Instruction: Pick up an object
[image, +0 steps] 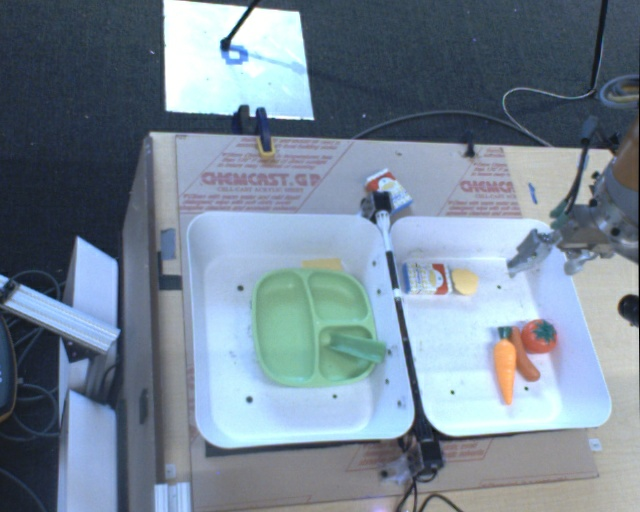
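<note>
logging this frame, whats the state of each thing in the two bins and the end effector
green divided plate: flat in the left bin, right way up
green utensil: lying in the plate's lower right compartment
small carton: on its side in the right bin
yellow round piece: touching the carton
carrot: lying flat
tomato: beside the carrot
end effector: over the right bin, holding nothing

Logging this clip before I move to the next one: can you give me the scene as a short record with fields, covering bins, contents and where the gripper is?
left bin: green divided plate with a green utensil lying in it
right bin: carrot, tomato, small carton lying flat, yellow round piece beside the carton
gripper: above the right bin's far right corner, nothing seen between its fingers
nearest items to gripper: yellow round piece and tomato, both apart from it
task state: no object picked up yet
</note>
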